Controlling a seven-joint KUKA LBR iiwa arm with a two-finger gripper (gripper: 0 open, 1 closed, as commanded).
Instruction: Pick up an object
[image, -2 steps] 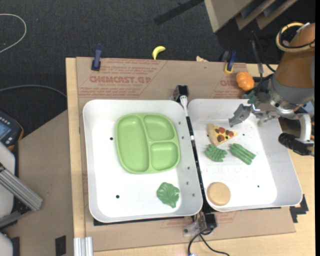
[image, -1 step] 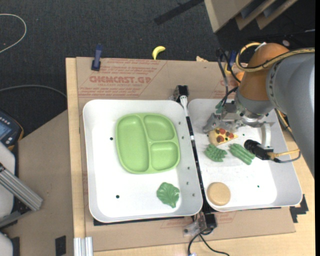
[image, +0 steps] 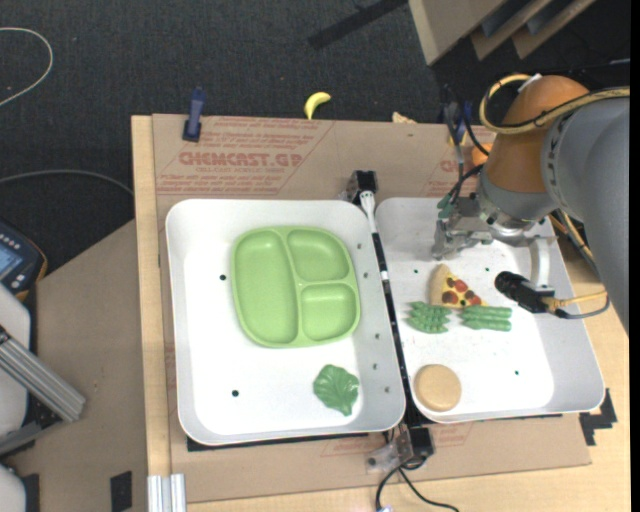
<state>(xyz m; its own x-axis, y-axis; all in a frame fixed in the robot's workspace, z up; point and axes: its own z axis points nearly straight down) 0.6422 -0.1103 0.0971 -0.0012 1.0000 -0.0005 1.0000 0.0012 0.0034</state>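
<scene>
My gripper (image: 453, 240) hangs over the back of the right bin (image: 560, 385), just behind a toy pizza slice (image: 452, 289) and apart from it. In front of the pizza lie a leafy green piece (image: 429, 318) and a green bean pod piece (image: 487, 318), side by side. A round tan bun (image: 437, 387) rests near the right bin's front left corner. Nothing shows between the gripper's tips.
The left bin (image: 200, 350) holds a green divided plate (image: 295, 285) and a green lettuce leaf (image: 337, 388) near its front right. Behind the bins, a small yellow banana (image: 317, 102) and a blue clamp (image: 193, 115) sit at the board's back edge.
</scene>
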